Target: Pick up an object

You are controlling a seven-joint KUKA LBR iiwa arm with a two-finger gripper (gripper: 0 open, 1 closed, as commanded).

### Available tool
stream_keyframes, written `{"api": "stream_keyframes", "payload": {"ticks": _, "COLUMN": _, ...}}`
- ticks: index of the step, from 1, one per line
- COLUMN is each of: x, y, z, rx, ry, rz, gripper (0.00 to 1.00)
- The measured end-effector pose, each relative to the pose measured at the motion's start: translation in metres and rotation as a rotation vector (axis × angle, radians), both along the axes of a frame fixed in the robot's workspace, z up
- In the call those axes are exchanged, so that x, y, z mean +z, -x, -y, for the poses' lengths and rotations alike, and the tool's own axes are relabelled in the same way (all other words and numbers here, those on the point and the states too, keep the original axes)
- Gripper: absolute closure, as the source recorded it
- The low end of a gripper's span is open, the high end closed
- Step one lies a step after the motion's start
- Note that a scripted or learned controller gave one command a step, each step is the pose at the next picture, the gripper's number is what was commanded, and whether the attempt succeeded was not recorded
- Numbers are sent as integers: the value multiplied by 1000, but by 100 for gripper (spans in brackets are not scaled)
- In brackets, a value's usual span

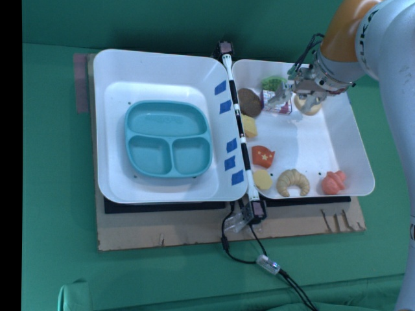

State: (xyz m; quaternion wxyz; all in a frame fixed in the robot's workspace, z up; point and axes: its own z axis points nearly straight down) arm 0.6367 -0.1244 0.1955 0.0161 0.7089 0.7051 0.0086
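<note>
The jaws (285,97) hang low over the right bin's (353,144) far end, but I cannot tell whether they are apart or together. Just beneath them lie a green piece (272,83), a brown round object (249,102) and what may be a small wire basket (277,104). Nearer lie a croissant (293,182) and a red piece (262,155). The left bin (117,67) holds a teal divided plate (168,138).

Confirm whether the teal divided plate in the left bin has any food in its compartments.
No. The teal divided plate in the left bin shows bare compartments; the croissant and other toy foods lie in the right bin.
</note>
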Motion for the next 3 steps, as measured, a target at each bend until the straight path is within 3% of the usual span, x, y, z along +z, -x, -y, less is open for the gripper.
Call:
{"api": "stream_keyframes", "payload": {"ticks": 1, "x": -4, "y": -61, "z": -6, "rx": 9, "ry": -6, "rz": -72, "gripper": 0}}
{"api": "stream_keyframes", "payload": {"ticks": 2, "x": 15, "y": -66, "z": -4, "rx": 4, "ry": 6, "rz": -47, "gripper": 100}}
{"api": "stream_keyframes", "payload": {"ticks": 3, "x": 15, "y": -66, "z": -4, "rx": 3, "ry": 7, "rz": -48, "gripper": 0}}
